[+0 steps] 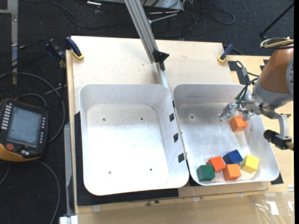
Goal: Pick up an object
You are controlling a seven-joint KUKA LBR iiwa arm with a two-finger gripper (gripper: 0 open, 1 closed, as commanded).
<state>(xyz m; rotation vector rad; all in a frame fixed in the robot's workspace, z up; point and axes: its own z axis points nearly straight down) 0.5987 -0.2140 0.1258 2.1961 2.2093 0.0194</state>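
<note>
A: Start at the near edge. What's closest?

B: A cluster in the near corner of the right bin (264, 146): a green cube (205, 172), a red-orange cube (217, 162), an orange cube at the front (232, 171), a blue cube (232, 157) and a yellow cube (251, 164), all touching or just beside one another. None of them has been picked.

A: And farther back?

B: The lone orange cube (238, 123), in the right half of the same bin, just under the hand (237, 112). The hand's grey parts spread above it, but whether it is wide, narrow or gripping the cube I cannot tell.

A: So how far along is the pick?

B: I'd judge the arm has reached a target; a secure grip and the lift are left to do.

A: Which way does that cube point?

B: It has no long axis. It looks turned slightly, edges askew to the bin walls.

A: Beyond that?

B: The left bin (86, 125), then the bare surface (117, 59).
</note>
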